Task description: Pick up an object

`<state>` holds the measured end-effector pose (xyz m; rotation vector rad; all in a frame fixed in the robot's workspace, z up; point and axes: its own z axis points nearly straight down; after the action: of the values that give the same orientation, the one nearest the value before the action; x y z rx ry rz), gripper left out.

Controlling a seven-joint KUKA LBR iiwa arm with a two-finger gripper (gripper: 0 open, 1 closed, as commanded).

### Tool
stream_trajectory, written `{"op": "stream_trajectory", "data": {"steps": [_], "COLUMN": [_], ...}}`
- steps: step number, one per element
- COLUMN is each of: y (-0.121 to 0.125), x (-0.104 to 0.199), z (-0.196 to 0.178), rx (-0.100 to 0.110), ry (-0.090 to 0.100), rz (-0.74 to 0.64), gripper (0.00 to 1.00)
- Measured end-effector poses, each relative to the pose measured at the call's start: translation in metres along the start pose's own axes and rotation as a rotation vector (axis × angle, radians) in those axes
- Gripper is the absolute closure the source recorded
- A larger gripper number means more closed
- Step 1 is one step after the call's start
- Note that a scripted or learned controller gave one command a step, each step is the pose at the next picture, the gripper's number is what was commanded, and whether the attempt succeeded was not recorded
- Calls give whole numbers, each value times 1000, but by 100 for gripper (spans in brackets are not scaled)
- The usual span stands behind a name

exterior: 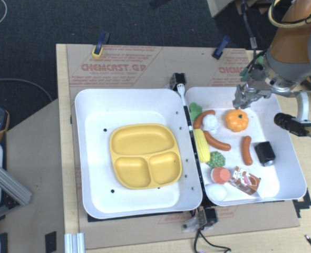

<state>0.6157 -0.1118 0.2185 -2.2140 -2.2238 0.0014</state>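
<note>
The camera looks down on two white bins side by side on a brown board. The left bin [87,141] holds a yellow plate [145,155] with three compartments, lying flat near its middle.

The right bin [290,167] holds a scatter of toy food. A small orange pumpkin [236,120] sits in the upper part of this bin; it is round and ribbed, with a short green stem on top, and stands upright. To its left lie a white lump [211,122], a green piece [195,110] and a curved reddish sausage [202,118], all close together by the bin's left wall. Below them a corn cob [201,145] lies along that wall, with a second sausage [217,141] slanting just beside it. A third sausage [246,149] lies lower down to the right of the pumpkin, and a black block [264,153] sits just right of that. Toward the bin's near edge are a green broccoli piece [217,158], a red and white round piece [221,175], a brown packet [245,181] and a white egg shape [216,192].

The arm enters from the right, and its gripper [243,103] hangs just above the pumpkin, at its upper edge. Nothing can be seen between the fingers, and whether the hand is released or clenched cannot be told from this angle. The pumpkin rests on the bin floor.
</note>
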Motion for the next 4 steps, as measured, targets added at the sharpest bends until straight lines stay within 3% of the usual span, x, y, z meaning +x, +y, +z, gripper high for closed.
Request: {"op": "stream_trajectory", "data": {"steps": [1,3,4], "y": [-16,-25,-16], "x": [37,30,40], "z": [-17,-3,1], "rx": [-1,0,-4], "ry": [0,-1,-2], "rz": [0,6,3], "gripper": [100,100,100]}}
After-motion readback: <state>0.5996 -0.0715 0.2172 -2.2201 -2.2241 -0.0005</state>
